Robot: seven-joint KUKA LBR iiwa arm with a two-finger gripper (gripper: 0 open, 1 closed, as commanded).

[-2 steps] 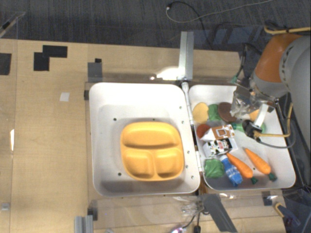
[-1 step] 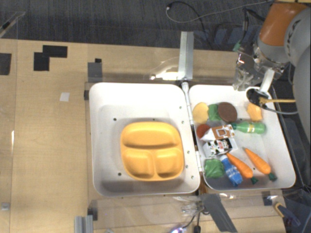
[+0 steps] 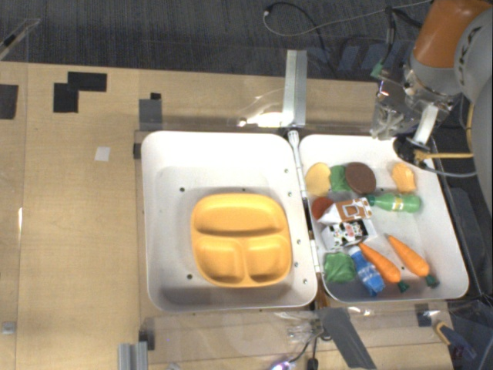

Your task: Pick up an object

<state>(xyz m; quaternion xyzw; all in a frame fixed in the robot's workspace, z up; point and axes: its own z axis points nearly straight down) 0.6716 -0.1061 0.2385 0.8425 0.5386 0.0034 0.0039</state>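
Camera view: a grey arm with an orange band (image 3: 447, 29) reaches in from the right and hangs over the far right corner of the right bin (image 3: 454, 237), its gripper (image 3: 400, 126) above the rim.

Gripper state: cannot tell; the tip is small and blurred against the bench, and nothing is visibly caught in it.

Step in hand: approach, by my reading. No object is lifted, and the pick is not yet made.

Candidate objects: all lie in the right bin. An orange-yellow piece (image 3: 404, 177) sits nearest the gripper, by the far right wall. A brown disc (image 3: 360, 177) touches a yellow piece (image 3: 317, 178) and a green one between them. A green bottle (image 3: 397, 203) lies on its side mid-bin.

Front of the bin: two carrots (image 3: 408, 256) lie slantwise beside a blue bottle (image 3: 367, 271) and a printed carton (image 3: 344, 223).

Left bin: a yellow divided tray (image 3: 241, 237) rests alone on the white floor (image 3: 166, 206).

Next move: likely a drop toward the orange-yellow piece, which stands apart from its neighbours; the wall close behind it leaves little room for a finger.
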